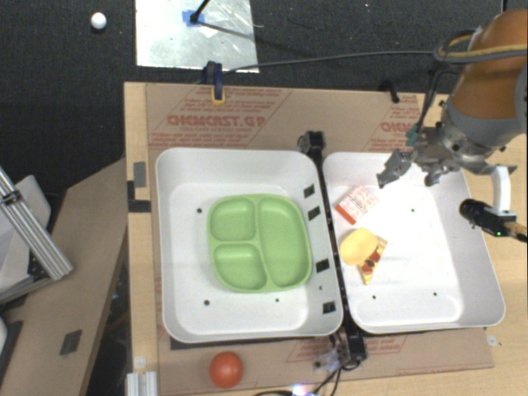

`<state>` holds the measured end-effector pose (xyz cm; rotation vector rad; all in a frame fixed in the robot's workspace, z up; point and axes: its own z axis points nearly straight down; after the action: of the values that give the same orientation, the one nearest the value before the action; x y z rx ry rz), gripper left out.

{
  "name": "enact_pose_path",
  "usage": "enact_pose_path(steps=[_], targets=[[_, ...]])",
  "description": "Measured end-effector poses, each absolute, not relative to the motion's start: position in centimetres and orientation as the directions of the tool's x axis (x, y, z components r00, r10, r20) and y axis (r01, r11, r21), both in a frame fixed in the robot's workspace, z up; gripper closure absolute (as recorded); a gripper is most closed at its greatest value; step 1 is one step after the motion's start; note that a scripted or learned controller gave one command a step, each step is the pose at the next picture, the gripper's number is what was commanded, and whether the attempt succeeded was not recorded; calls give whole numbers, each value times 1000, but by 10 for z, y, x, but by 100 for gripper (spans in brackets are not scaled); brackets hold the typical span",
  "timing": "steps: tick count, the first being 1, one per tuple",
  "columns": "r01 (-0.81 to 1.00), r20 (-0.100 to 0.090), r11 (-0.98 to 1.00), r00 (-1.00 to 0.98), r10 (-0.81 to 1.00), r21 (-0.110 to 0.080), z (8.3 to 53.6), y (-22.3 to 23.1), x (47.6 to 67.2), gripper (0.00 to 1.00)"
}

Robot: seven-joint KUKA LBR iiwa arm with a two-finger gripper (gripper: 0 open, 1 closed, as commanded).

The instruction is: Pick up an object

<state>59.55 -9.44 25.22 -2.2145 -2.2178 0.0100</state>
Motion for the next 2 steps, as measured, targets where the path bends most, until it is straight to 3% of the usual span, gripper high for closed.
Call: enact_pose_path(steps=[1, 2], targets=[[1000, 0, 3, -3, 1000, 1, 258, -94, 598, 0], [1000, 0, 1, -1, 1000, -3, 196, -95, 601, 0]])
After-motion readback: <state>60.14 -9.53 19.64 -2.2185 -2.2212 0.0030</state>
